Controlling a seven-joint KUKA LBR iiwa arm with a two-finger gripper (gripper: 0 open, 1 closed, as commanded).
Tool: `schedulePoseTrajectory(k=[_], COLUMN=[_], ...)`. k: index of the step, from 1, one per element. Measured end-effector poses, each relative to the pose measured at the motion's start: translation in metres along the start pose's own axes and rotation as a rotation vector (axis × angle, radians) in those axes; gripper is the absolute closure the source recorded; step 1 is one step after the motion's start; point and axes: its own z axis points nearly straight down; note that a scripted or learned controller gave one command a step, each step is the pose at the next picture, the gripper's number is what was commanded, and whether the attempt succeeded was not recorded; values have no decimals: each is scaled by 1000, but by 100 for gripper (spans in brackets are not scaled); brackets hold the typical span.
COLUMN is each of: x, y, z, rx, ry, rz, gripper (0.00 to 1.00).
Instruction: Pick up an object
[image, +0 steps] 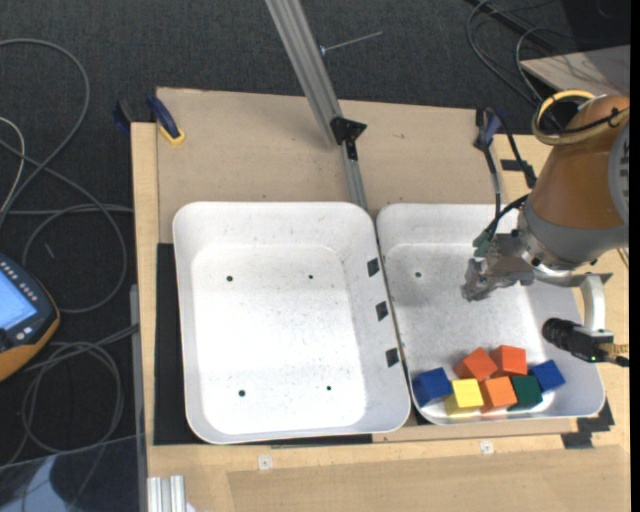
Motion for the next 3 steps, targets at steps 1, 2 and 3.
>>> schedulePoseTrajectory(k=[1,2,3], x=[50,94,150], y=[4,8,7], z=[-16,-19,-18], rx=[-6,-5,-4], ry=[-1,-1,-1], rz=[-1,-1,-2], gripper=[100,100,100])
